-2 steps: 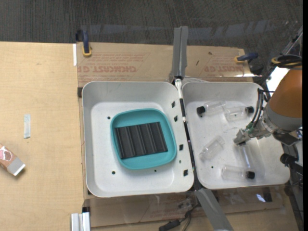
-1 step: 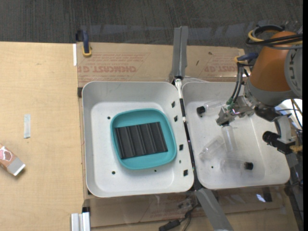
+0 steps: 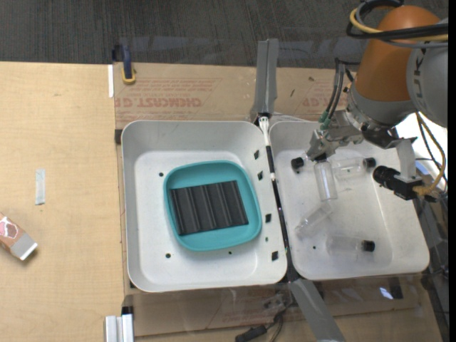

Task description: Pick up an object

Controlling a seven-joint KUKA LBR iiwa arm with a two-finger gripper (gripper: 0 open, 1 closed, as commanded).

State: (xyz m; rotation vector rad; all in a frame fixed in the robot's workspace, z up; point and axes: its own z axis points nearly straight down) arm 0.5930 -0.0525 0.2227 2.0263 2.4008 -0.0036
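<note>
My gripper (image 3: 320,150) hangs over the back left part of the right bin (image 3: 399,262), below the arm's orange band. Right under it lies a clear plastic tube (image 3: 325,182), pointing toward the front of the bin. A small black cap (image 3: 296,164) sits just left of the gripper. Another clear piece (image 3: 311,224) lies near the bin's middle. A clear item with a black cap (image 3: 368,246) rests at the front right. One more clear piece (image 3: 351,167) lies right of the gripper. I cannot see anything held.
The left bin (image 3: 142,191) holds a teal tray (image 3: 211,206) with a black ribbed insert. On the bench at the left lie a small grey strip (image 3: 40,187) and a red and white packet (image 3: 16,237). Cables and a black fitting (image 3: 390,177) hang at the right bin's right side.
</note>
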